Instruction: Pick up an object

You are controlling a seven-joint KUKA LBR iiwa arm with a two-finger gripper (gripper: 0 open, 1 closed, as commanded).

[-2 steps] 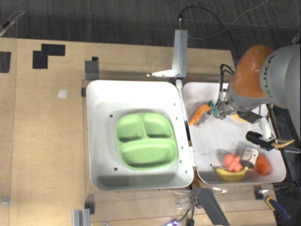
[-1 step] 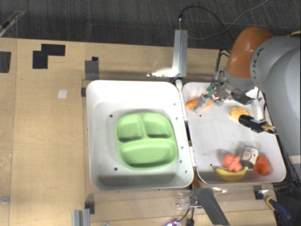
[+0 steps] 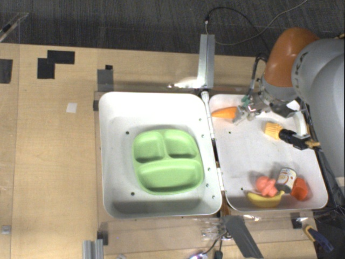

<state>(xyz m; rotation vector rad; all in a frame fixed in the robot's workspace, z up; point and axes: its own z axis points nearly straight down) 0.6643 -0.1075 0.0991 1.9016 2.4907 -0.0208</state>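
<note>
Pale wood bench (image 3: 48,161) runs wide and bare on the far left, with a few black patches (image 3: 54,62) near its back edge.

Left bin (image 3: 108,144): a green divided tray (image 3: 167,161) lies flat near the middle, two small wells at the back and one long well at the front. White floor shows all round it, with the widest margin along the left wall and a narrower one toward the shared wall on the right.

Right bin (image 3: 242,155), back-left corner: an orange carrot (image 3: 225,113) lies close to the shared wall and near the back rim, thick end pointing right. The gripper (image 3: 247,111) sits just beside that thick end, low over the bin floor. Contact with the carrot is unclear, and I cannot tell whether the claw is open or closed. Nothing is seen held.

Just right of it, a brush (image 3: 280,132) with a yellow head and black handle lies at a slant, handle toward the right wall.

The centre of the right bin is open white floor.

Front-right corner holds a tight cluster: a pink lump (image 3: 265,185), a yellow banana (image 3: 264,199) against the front rim, a small can (image 3: 286,178) tilted, and an orange-red ball (image 3: 299,189) near the right wall.

Grey arm (image 3: 318,69) with its orange band overhangs the back-right corner.
</note>
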